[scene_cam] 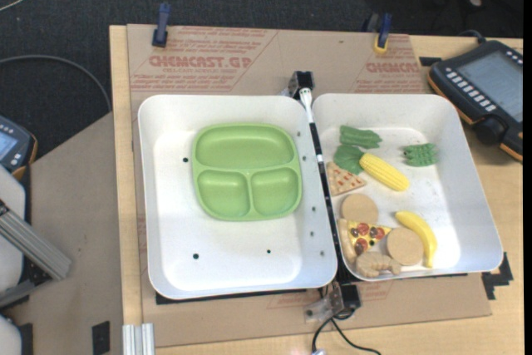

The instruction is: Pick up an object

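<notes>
Scanning from the left, we find a green divided tray (247, 170) in the left bin (166, 262); the right bin (465, 179) carries toy food: a corn cob (383, 171) at centre, leafy greens (359, 136) at its eleven o'clock, a banana (418, 234) at five o'clock. Nothing is picked yet, and we cannot tell the gripper's state. We judge the corn an easy target, needing a descent from above.

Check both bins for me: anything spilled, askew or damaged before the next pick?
Nothing stands out. The green tray lies flat in the left bin. The toy foods, including the corn and banana, sit inside the right bin.
</notes>
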Robot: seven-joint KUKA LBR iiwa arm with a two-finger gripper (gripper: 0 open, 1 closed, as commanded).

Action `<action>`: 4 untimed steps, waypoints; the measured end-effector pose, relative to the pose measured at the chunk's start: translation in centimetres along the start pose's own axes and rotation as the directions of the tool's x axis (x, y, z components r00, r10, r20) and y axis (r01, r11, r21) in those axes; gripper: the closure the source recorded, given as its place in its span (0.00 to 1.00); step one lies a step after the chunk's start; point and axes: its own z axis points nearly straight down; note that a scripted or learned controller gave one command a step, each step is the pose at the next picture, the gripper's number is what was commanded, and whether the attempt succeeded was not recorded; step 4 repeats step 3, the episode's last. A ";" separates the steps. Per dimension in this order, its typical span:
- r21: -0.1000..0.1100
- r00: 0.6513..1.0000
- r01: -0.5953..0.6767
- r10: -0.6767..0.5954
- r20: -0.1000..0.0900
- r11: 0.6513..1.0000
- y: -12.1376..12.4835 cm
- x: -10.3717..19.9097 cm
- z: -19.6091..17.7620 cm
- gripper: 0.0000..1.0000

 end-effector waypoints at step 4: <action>0.000 1.000 0.002 -0.002 0.000 1.000 0.0 -0.3 -5.1 1.00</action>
